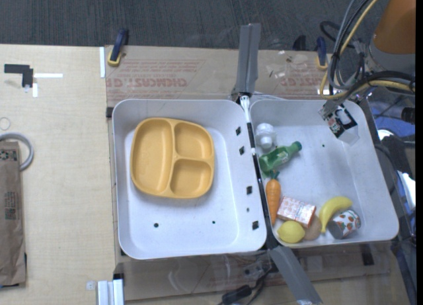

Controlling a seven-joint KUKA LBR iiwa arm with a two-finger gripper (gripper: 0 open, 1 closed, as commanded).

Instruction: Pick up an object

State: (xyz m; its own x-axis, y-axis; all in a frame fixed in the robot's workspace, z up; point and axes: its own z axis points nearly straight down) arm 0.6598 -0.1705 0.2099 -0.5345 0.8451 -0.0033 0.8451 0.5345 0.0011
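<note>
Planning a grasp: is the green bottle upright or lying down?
Lying down. The green bottle rests on its side in the right bin, neck pointing toward the upper right, beside the carrot.

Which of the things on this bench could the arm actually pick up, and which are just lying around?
Candidates to pick, all in the right bin:
green bottle, carrot, banana, lemon, snack box, small can, silvery object.

Lying about:
yellow divided plate in the left bin, brown paper bag, blue clamps.

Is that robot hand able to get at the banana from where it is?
Probably yes. The hand hangs over the right bin's far corner; the banana lies on top, uncovered, though a ball crowds it.
</note>
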